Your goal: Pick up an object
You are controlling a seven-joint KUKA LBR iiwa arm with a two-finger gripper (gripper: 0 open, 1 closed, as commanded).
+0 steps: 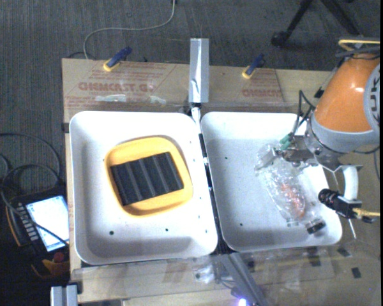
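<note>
- The bench (172, 81) wears a brown cardboard sheet; faded red print on it seems to read "CHEMCAT", once on each side of the strip, too washed out to be sure.
- Two white bins sit side by side on the cardboard, their inner rims touching; the left bin (89, 190) serves as landmark.
- In the middle of the left bin lies a yellow tray (179, 199) with a black ribbed insert, turned slightly askew.
- Right of the left bin is the right bin (236, 171); in its right half lies a clear plastic bottle (286, 191), on its side, with reddish marks inside or on it and a dark cap toward the near corner. No label is readable.
- The gripper (292, 150) hangs over the bottle's far end, close to it; whether it is spread or closed cannot be told.
- Beyond the left bin's far right corner, a grey strip (198, 69) stands between the bins.
- Two blue-and-yellow clamps (117, 58) pin the cardboard's far edge.
- Left of the left bin, on the floor, lies a pendant (41, 218) with a lit screen.
</note>
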